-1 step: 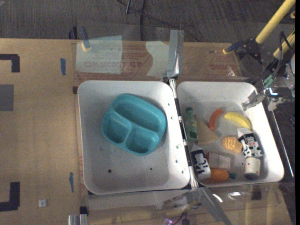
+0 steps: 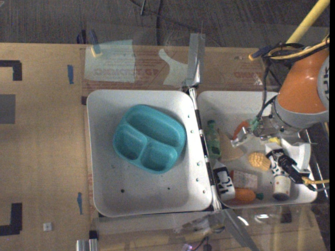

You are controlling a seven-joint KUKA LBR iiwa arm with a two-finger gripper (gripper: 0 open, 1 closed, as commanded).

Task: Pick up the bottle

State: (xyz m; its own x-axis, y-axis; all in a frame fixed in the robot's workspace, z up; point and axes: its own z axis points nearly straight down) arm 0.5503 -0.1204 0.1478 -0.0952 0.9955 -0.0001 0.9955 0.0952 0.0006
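The worktop (image 2: 47, 140) is light brown board, marked with black corner shapes and bits of blue tape, and beyond its far edge lies dark floor with loose cables. Two shallow white bins sit on it side by side. The left bin (image 2: 104, 187) holds a teal divided plate (image 2: 149, 138), lying a little askew toward the bin's far half. The right bin (image 2: 222, 104) is crowded with small things.

The grey arm (image 2: 302, 90), with its orange band, comes in from the right and hangs over the right bin. Its gripper (image 2: 242, 136) points left, low over the middle of that bin; the metal tip is small and blurred, and I cannot tell whether it is spread or pressed together, nor whether it touches anything.

A clear greenish bottle (image 2: 212, 137) lies along the right bin's left wall, just left of the gripper. Nearer the front wall are a black-and-white carton (image 2: 225, 182), an orange carrot-like piece (image 2: 244, 195) beside it, a bumpy yellow ball (image 2: 256, 160), and a small white cup (image 2: 281, 186).
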